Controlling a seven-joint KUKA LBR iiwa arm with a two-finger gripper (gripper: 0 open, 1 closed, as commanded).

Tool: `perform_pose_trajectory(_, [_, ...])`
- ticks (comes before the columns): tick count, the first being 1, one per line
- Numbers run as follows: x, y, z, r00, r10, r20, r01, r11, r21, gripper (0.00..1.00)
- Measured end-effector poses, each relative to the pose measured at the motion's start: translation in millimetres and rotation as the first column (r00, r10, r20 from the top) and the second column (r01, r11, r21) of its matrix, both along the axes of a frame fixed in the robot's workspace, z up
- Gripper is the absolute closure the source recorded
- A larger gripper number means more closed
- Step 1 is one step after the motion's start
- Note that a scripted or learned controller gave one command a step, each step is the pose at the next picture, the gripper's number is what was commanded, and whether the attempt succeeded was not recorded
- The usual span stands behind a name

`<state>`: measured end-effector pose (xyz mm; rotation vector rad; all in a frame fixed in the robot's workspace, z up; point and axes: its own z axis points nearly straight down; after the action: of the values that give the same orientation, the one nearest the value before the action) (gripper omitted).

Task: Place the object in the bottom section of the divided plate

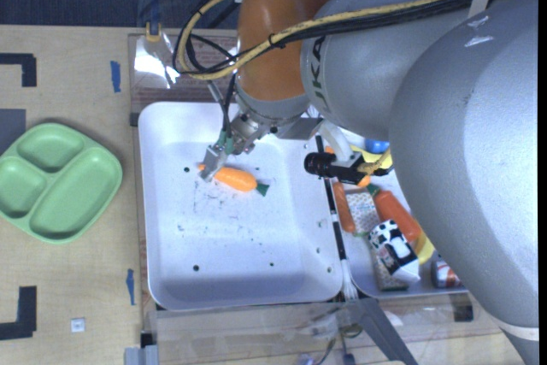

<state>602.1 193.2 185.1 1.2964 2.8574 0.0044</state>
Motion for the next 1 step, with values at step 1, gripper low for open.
perform_pose_trajectory(1, [1.0, 1.1, 10.9, 1.0, 0.002, 0.006, -0.002, 1.0, 0.001, 1.0])
